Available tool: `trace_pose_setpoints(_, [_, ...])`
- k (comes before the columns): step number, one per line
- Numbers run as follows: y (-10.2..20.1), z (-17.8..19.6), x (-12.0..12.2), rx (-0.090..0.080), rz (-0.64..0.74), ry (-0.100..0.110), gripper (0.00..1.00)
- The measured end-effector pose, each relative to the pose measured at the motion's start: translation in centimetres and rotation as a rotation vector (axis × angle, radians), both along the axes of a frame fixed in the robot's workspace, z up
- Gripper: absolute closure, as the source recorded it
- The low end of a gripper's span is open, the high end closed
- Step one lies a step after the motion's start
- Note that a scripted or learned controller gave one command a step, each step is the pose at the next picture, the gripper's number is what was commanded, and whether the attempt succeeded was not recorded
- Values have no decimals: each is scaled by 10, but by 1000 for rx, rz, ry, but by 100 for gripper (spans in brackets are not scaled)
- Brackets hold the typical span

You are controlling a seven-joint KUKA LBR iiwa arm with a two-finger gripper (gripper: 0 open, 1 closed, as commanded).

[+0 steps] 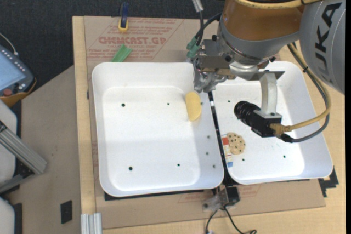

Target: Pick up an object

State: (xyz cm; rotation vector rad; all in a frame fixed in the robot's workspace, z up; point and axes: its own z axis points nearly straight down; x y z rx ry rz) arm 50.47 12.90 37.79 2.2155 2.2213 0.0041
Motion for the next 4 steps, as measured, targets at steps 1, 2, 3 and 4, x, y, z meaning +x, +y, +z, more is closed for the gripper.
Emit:
trace_pose_setpoints(1, [2, -70, -28, -1, -3, 15, 100])
trace_pose_setpoints(2, [-66, -52, -25, 0, -10, 2, 100])
trace_pose_setpoints(3, [-17, 44, -19, 5, 4, -8, 100])
trace_pose_setpoints(4, [27, -14, 17, 0, 0, 10, 100])
